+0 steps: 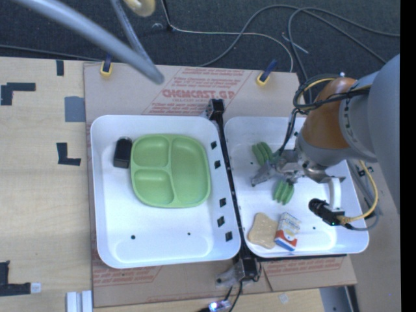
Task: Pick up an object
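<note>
My arm enters from the right of the frame, and my gripper (pixel 273 173) hangs low over the right bin (pixel 325 132). My fingers (pixel 260 177) are spread open beside a green object (pixel 284 190), nothing between them. Another green piece (pixel 262 152) lies just above. A tan slab (pixel 262 230) and small carton (pixel 287 232) lie lower. In the left bin (pixel 107 194), a green divided plate (pixel 171 170) touches a black block (pixel 122 153).

My counter (pixel 39 168) carries 2 white bins side by side on brown cardboard (pixel 195 90). The left bin (pixel 156 246) and right bin (pixel 325 242) meet at a black divider. Dark cables (pixel 260 25) trail behind.
</note>
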Robot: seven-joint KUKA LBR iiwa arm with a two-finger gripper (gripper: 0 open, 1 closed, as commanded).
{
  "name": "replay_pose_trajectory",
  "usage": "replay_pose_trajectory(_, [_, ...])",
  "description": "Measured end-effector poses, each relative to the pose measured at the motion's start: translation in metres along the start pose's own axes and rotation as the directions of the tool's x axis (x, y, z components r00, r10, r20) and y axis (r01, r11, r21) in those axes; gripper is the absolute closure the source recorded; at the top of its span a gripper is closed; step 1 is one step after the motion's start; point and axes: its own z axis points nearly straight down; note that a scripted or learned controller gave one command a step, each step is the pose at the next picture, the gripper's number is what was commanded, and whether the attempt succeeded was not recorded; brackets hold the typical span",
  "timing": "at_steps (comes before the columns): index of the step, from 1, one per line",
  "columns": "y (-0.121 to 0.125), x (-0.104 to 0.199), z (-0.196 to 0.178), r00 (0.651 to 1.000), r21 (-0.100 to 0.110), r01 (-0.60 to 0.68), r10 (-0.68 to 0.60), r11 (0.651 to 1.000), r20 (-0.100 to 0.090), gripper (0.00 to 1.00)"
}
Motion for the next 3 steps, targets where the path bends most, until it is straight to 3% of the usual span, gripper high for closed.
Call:
replay_pose_trajectory(1, [0.001,0.0,-0.013,1.0,-0.003,0.001,-0.001,1.0,0.0,1.0])
replay_pose_trajectory(3, [0.003,-0.012,-0.136,1.0,-0.005,0.0,0.0,1.0,-0.001,1.0])
